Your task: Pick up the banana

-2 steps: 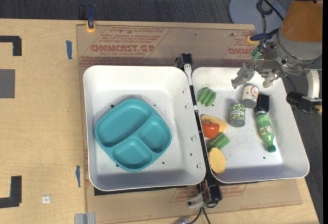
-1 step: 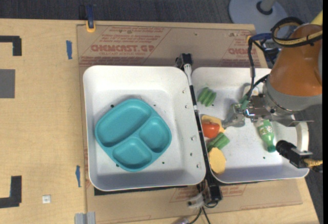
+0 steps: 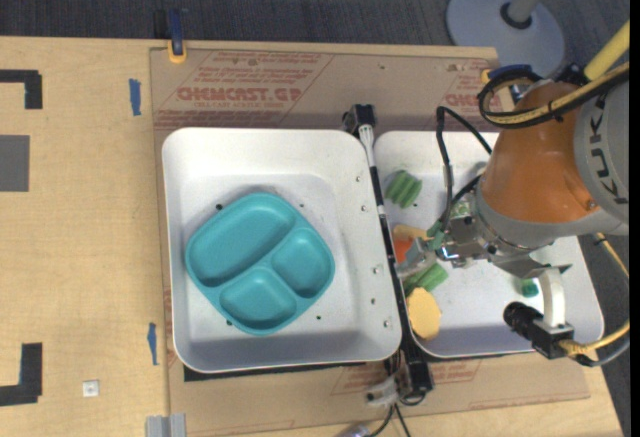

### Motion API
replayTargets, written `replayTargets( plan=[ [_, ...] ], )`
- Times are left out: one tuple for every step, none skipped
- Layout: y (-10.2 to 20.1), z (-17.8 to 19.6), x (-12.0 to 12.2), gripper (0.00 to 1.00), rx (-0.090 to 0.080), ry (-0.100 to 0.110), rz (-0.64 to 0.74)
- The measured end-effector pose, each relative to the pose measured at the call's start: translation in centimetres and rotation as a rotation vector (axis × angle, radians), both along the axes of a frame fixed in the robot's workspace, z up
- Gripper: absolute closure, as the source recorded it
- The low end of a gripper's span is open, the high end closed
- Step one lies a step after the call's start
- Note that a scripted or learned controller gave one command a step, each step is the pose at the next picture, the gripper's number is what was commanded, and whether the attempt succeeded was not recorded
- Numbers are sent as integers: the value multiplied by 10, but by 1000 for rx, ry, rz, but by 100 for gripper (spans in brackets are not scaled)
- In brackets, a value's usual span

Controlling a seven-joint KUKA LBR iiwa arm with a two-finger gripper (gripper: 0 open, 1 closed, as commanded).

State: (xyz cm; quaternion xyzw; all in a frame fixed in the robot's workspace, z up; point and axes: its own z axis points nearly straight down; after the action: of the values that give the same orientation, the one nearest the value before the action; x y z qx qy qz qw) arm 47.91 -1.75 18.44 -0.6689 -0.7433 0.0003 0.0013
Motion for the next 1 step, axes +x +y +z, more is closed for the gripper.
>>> replayTargets(
  plan=[
    [0,10,1,100,-1,-4,-1]
  ],
)
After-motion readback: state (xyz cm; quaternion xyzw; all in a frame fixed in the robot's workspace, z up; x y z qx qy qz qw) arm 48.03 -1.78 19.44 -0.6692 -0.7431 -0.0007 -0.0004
